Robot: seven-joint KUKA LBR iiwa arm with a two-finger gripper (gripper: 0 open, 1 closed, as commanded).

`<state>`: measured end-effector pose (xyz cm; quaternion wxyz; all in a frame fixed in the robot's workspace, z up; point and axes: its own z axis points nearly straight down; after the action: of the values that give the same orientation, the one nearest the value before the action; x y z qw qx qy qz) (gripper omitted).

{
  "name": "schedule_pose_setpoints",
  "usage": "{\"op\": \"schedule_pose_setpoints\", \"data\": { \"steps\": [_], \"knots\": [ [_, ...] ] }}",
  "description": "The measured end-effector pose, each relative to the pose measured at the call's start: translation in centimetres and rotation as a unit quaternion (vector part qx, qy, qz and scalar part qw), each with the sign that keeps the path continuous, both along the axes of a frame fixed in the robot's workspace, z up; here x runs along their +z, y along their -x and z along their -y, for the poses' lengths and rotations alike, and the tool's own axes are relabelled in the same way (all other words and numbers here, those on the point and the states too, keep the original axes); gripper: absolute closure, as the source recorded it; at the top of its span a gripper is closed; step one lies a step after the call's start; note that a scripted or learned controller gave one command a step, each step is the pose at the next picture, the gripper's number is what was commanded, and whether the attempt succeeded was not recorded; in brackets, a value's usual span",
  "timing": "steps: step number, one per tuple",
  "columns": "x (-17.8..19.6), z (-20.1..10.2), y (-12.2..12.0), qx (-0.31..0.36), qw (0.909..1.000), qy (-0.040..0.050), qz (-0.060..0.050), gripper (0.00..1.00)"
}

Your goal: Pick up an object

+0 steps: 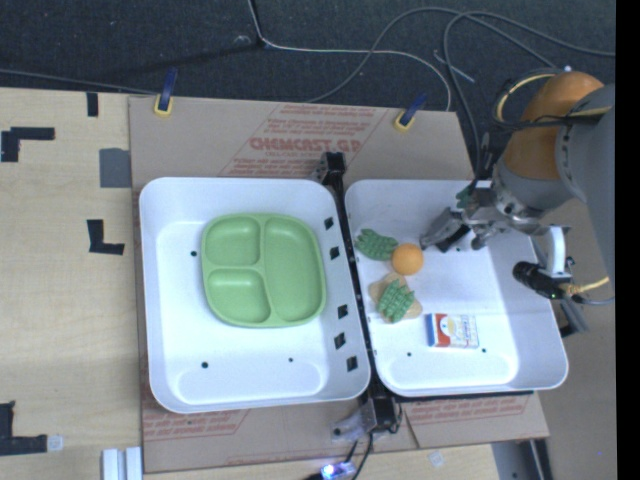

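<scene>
In the right bin [520, 368] lie an orange ball [406, 259], a green knobbly toy [376, 244] just left of it, a tan and green toy [394, 299] below it, and a small white card box [453, 330] nearer the front. My gripper [452, 230] hangs over the bin's upper middle, to the right of the orange ball and apart from it. Its dark fingers are spread open with nothing between them.
The left bin [170, 298] holds a green divided plate [264, 270]. Black clips run down the seam between the bins [345, 268]. The arm's grey body [560, 158] covers the right bin's far right corner. Cables trail across the dark floor behind the bench.
</scene>
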<state>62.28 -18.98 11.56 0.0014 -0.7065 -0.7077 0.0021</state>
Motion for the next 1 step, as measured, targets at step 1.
{"op": "schedule_pose_setpoints", "data": {
  "steps": [1],
  "knots": [
    [-3.15,-0.05,-0.04,0.000,1.0000,0.0009,0.002,0.00]
  ]
}}
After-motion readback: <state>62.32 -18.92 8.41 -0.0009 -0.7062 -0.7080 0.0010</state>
